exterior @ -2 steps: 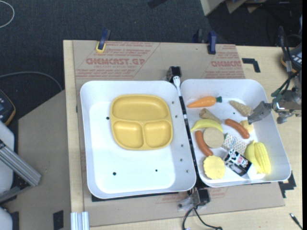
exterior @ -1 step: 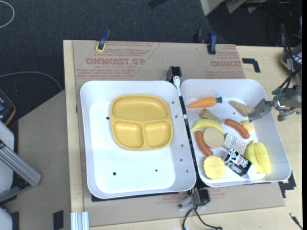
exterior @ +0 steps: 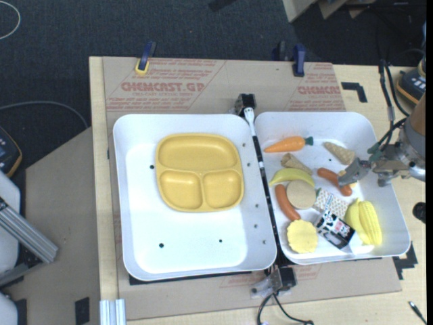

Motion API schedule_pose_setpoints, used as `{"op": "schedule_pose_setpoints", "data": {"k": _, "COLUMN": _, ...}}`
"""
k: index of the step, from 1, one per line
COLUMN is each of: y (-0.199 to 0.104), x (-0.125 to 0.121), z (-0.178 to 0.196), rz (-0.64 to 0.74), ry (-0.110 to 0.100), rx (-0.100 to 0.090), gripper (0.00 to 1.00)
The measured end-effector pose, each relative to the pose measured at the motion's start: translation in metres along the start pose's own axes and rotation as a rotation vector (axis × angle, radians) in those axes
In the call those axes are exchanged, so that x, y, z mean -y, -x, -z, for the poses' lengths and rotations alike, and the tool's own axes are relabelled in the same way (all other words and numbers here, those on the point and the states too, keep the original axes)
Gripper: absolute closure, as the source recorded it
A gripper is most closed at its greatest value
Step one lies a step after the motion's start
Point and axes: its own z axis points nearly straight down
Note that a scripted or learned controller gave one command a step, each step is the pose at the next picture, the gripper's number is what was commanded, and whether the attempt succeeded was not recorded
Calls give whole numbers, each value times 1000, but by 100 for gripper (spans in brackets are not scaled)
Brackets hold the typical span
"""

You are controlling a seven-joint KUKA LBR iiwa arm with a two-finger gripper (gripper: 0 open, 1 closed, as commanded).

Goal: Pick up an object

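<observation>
Gripper (exterior: 353,174) low over right bin (exterior: 388,135), beside small sausage (exterior: 334,180). Finger spread not discernible; nothing seen pinched. Corn (exterior: 366,221) and banana (exterior: 292,177) lying nearby in same bin.

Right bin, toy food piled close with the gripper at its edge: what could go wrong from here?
1. The gripper sits by a small sausage near the corn; closing could nudge both and catch neither.
2. Banana, round bun and long sausage touch, so a grasp there may drag neighbours.
</observation>
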Motion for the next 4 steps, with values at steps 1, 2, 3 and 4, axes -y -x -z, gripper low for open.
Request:
{"op": "schedule_pose_setpoints", "data": {"k": 1, "y": 7, "x": -7, "z": -52, "rz": 0, "ry": 2, "rx": 0, "gripper": 0}}
{"op": "schedule_pose_setpoints", "data": {"k": 2, "y": 2, "x": 1, "z": -99, "rz": 1, "ry": 1, "rx": 0, "gripper": 0}}
{"op": "schedule_pose_setpoints", "data": {"k": 3, "y": 2, "x": -2, "z": -117, "rz": 2, "ry": 10, "rx": 0, "gripper": 0}}
{"op": "schedule_pose_setpoints", "data": {"k": 4, "y": 7, "x": -5, "z": -102, "rz": -2, "ry": 26, "rx": 14, "gripper": 100}}
